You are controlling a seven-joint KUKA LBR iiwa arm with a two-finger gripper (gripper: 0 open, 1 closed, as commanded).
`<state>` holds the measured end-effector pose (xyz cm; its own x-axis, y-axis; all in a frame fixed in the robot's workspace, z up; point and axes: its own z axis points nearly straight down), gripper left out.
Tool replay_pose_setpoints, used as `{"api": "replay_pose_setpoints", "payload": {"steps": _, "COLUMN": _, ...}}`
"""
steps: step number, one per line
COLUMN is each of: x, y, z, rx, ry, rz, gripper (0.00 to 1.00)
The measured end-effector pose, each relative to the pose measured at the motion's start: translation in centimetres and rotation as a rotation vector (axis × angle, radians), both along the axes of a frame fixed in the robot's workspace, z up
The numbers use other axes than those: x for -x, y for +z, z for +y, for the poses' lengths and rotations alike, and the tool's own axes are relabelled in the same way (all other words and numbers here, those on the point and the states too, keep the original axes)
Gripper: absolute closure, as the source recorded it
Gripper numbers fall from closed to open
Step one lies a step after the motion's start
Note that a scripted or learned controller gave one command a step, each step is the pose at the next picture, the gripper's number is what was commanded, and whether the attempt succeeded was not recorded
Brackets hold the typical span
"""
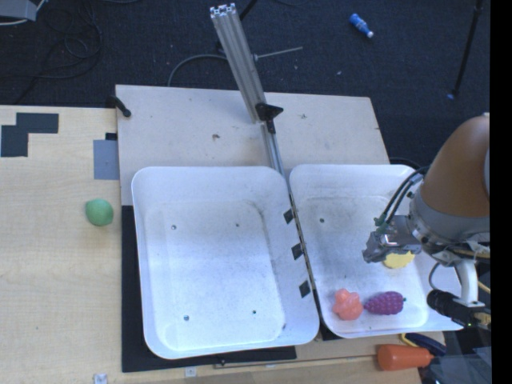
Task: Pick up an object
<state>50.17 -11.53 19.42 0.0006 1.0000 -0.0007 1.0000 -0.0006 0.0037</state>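
Note:
The right bin (336, 190) holds three small objects near its front right. A yellow object (399, 259) lies partly hidden under my gripper (381, 249), which hangs low over the bin right beside it. A purple grape-like bunch (385, 302) and a salmon-orange lump (347, 304) rest side by side near the bin's front wall, apart from the gripper. The arm's orange band (462, 170) and grey wrist cover the bin's right edge.
The left bin (160, 214) stands beside the right one, with black clips on the shared divider (296, 250). A green ball (99, 212) lies on the wooden bench at left. A metal rail (244, 62) slants up behind the bins. An orange object (404, 356) lies at the front.

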Motion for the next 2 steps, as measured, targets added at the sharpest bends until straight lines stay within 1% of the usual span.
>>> {"api": "replay_pose_setpoints", "payload": {"steps": 1, "x": 0.4, "y": 5.2, "z": -1.0, "rx": 0.0, "ry": -0.001, "rz": 0.0, "gripper": 1.0}}
{"api": "replay_pose_setpoints", "payload": {"steps": 2, "x": 0.5, "y": 5.4, "z": 3.6, "rx": -0.002, "ry": 0.004, "rz": 0.004, "gripper": 1.0}}
